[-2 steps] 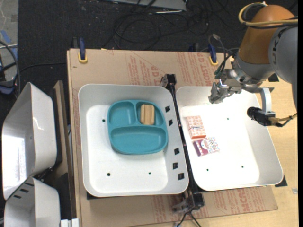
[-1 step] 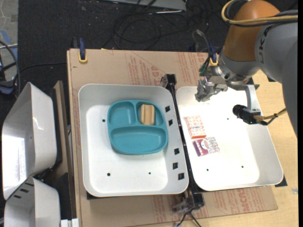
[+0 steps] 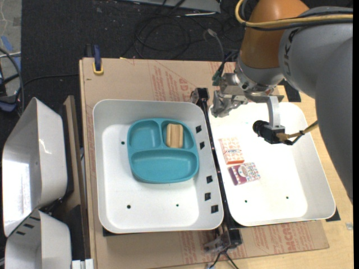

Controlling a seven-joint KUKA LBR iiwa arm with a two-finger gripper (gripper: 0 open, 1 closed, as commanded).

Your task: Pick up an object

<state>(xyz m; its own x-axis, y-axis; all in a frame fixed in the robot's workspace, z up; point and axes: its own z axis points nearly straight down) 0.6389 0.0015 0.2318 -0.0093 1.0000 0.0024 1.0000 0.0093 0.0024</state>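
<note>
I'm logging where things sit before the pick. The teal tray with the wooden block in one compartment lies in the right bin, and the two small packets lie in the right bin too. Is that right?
Not quite. The camera view shows the teal tray, with the wooden block in its upper right compartment, in the left bin. The two small packets do lie in the right bin.

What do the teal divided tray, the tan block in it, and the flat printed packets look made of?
Teal divided tray: likely moulded plastic, with uniform colour and rounded compartment walls. Tan block: probably wood, matte with faint lengthwise streaks, though foam is possible. Flat printed packets: thin paper or film, lying flat with printing; too small to tell which.
</note>
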